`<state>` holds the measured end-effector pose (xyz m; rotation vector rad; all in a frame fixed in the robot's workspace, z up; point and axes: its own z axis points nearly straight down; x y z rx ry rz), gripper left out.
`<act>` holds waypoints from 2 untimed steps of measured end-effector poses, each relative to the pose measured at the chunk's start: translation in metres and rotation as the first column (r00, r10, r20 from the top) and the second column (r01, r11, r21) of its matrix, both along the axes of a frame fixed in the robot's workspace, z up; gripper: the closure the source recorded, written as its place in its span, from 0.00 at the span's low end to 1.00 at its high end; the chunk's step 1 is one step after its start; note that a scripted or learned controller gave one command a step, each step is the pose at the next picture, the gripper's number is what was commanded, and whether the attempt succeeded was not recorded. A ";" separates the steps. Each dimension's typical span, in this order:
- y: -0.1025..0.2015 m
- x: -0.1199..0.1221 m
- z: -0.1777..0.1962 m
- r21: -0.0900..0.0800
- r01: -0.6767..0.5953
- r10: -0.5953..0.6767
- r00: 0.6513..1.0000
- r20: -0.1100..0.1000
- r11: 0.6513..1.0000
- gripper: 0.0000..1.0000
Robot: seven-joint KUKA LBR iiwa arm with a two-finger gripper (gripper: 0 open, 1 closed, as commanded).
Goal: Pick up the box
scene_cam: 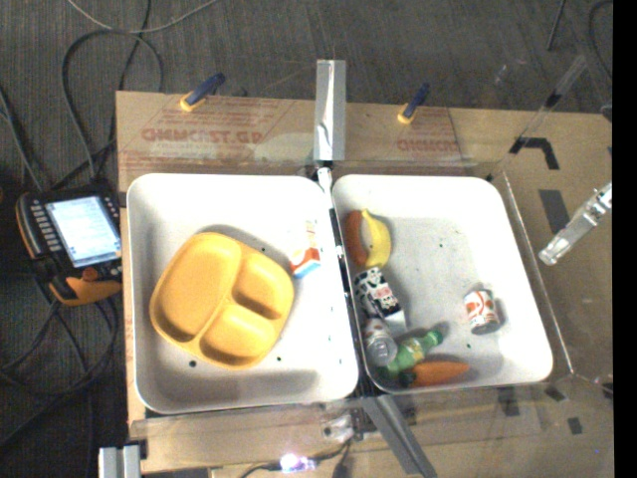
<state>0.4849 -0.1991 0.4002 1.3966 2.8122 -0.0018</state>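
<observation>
Carrot at right bin's front, patterned box behind it.

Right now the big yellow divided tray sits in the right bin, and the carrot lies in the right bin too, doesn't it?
Not quite. The camera view shows the yellow divided tray in the left bin, not the right one. The rest holds: the carrot does lie in the right bin, near its front edge.

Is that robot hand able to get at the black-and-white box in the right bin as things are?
Probably, but it looks tight: nothing covers the box, yet it sits against the bin wall, with a bottle crowding its lower end.
</observation>
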 end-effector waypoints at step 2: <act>-0.024 -0.001 -0.200 0.001 -0.041 0.041 0.999 -0.002 0.999 0.00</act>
